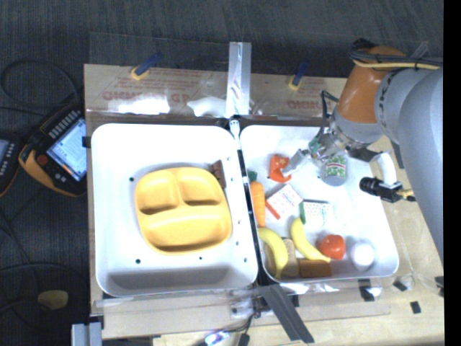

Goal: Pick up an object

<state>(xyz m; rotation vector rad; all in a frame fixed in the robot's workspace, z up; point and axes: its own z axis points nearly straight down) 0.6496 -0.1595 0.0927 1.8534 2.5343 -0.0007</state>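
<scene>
The arm enters from the right, its orange band above the right bin (389, 254), and the hand (308, 152) sits low over that bin's upper part. Whether it is open or closed cannot be told at this resolution, and nothing is visibly held. Just left of the hand lies a small red object (279, 167), the nearest candidate for the pick; a round green-and-white container (333, 170) lies just to the hand's right, close to it. Further down the bin are an orange carrot (257, 202) along the dividing wall, a white-and-red carton (284, 199), a small white box (315, 212), two bananas (289, 245), a tomato (332, 246) and a white ball (361, 253). The left bin (108, 215) holds a yellow compartment tray (184, 207). Judgement: the step in hand is the approach and descent onto the red object. To do it well, the hand should centre over that object before lowering, keep clear of the container beside it, and descend fully to the bin floor before closing, since the object is low and rounded and may squirt out under an off-centre pinch. Lift straight up and confirm the object rises.
</scene>
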